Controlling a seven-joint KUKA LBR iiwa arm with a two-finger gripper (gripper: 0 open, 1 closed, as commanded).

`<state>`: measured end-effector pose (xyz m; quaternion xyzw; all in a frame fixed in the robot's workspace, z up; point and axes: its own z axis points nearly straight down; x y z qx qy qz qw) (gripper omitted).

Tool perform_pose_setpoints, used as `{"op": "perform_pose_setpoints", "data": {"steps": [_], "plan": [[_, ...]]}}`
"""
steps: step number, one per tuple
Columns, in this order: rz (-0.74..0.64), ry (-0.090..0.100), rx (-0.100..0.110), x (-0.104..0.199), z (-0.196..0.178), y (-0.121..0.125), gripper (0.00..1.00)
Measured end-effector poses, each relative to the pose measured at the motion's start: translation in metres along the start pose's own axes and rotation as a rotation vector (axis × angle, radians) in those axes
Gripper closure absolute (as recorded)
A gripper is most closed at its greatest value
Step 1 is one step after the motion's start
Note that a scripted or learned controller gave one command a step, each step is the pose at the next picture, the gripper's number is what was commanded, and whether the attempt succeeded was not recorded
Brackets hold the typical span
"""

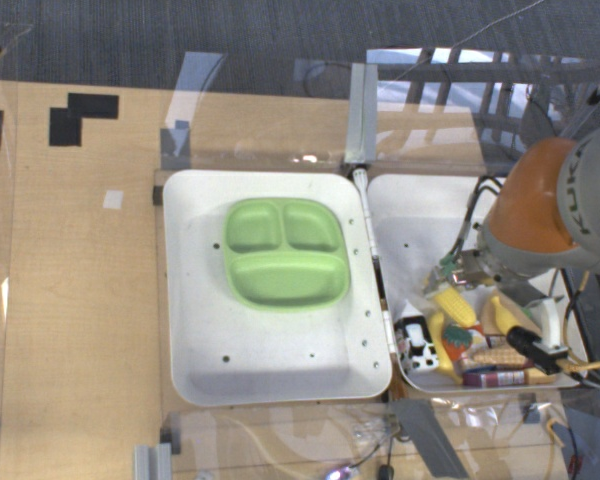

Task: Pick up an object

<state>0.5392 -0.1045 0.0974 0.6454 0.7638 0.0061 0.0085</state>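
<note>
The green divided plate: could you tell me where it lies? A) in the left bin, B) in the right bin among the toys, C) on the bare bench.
A: the green divided plate lies flat in the left bin, apart from the toys in the right bin.

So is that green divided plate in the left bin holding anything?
Empty. The green plate lies flat in the left bin, all three compartments bare.

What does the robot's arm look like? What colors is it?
The arm is chunky and rounded, like a fat grey tube. It has a big shiny orange band wrapped round it above the wrist, and dark letters are printed on the grey part. Thin black cables loop beside it. Lower down it narrows to a small gripper made of metal bits, too small to make out well.
</note>
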Motion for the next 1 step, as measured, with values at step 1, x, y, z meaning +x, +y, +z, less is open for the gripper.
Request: {"op": "perform_pose_setpoints", "data": {"steps": [1], "plan": [[0.085,0.004,0.013,0.0470,-0.1291,0.0150,1.00]]}}
